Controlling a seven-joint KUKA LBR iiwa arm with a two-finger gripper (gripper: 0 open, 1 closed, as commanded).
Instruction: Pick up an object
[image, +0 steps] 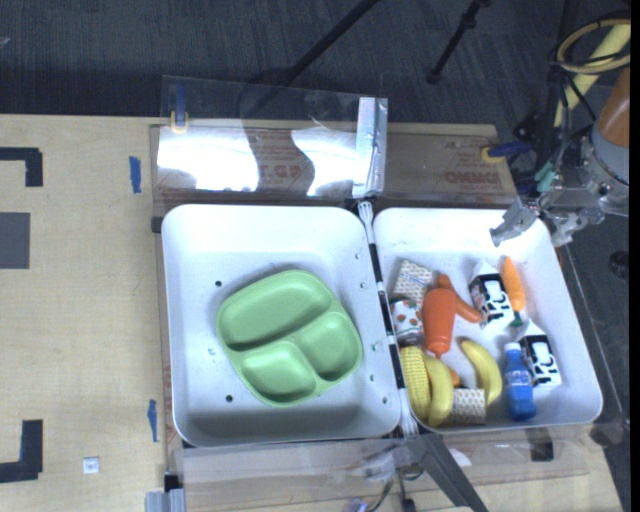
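Note:
My gripper (532, 228) hangs over the far right corner of the right bin (440, 230), its fingers spread open with nothing between them. Below it in that bin lie a small carrot (513, 283), a black-and-white box (489, 296), an orange bottle-shaped toy (438, 316), a banana (483, 368), a yellow corn cob (427, 386), a blue bottle (519, 386) and a second black-and-white box (541, 359). The carrot is the closest object to the gripper.
The left bin (190, 250) holds a green divided plate (290, 336). A clear plastic panel (270, 150) stands behind the left bin. Cables and the arm's wrist (600, 150) crowd the upper right. A small can (405, 318) and a cracker packet (414, 275) lie by the bins' divider.

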